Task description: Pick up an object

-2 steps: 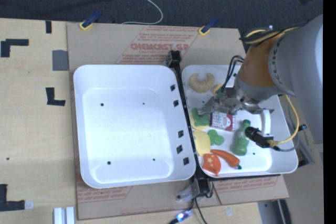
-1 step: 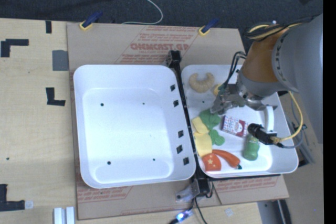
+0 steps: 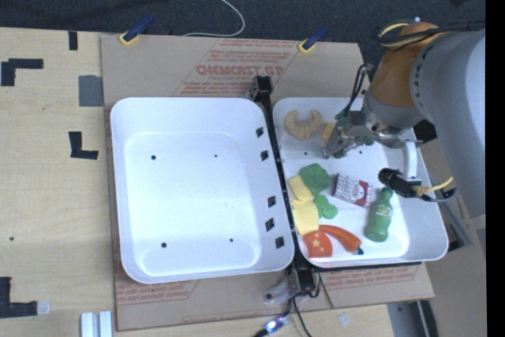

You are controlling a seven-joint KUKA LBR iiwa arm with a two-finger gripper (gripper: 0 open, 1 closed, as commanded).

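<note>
The right bin (image 3: 422,245) holds a tan croissant (image 3: 304,123) at its far end, a green leafy piece (image 3: 315,177), a yellow block (image 3: 301,204), a red and white packet (image 3: 351,189), a green bottle (image 3: 380,215), a red pepper (image 3: 339,235) and a red strawberry-like piece (image 3: 317,244). My gripper (image 3: 334,143) hangs low over the far part of this bin, just right of the croissant and above the packet. Nothing shows between its fingers.
The left bin (image 3: 130,170) lies beside the right one, with black clips along the shared wall (image 3: 272,170). The grey arm with its orange band (image 3: 398,59) crosses the right bin's far right corner. A black cable (image 3: 406,181) loops over the right rim.
</note>
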